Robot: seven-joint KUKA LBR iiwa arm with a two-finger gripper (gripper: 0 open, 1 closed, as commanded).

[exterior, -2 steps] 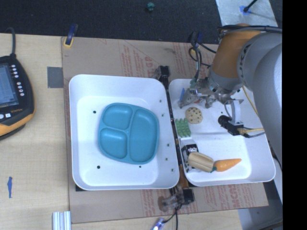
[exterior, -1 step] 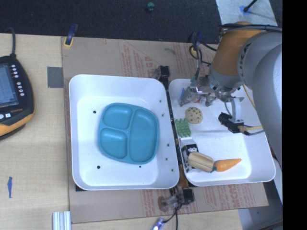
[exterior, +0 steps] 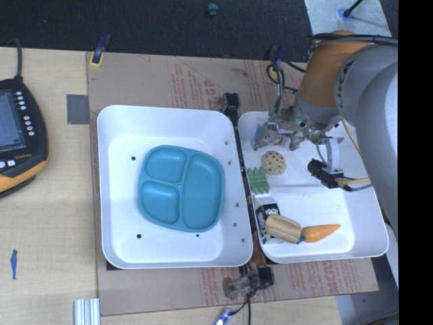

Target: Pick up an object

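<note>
Near right bin's (exterior: 365,246) far-left corner: two-finger gripper (exterior: 279,138), opening indiscernible. Beside it, round tan dimpled cookie (exterior: 273,162); likely light, rigid; grasp across edges.

Bench (exterior: 54,222) with two white bins (exterior: 115,242), a pendant (exterior: 17,137)

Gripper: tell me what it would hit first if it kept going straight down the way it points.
Probably the bare floor of the right bin, near its top-left corner. The gripper points down just above the cookie; depth is unclear.

Red print on the cardboard sheet (exterior: 203,87) is unreadable.
</note>
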